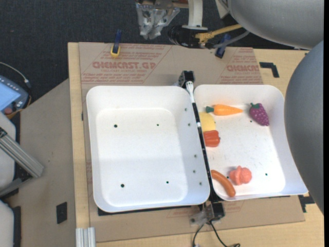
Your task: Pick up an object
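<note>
Camera view: fingers (pixel 151 22) (state unclear) hover beyond both bins, well apart from carrot (pixel 225 109) and grapes (pixel 259 113).

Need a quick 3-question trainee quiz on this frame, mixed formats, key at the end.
1. True or false: the carrot lies in the left bin.
2. Which item sits nearest the right bin's far right corner? A) grapes B) sausage C) red pepper
3. Fill in: the claw hangs beyond the bins' far edge, over the dark ____.

Key: 1 false; 2 A; 3 floor.
</note>
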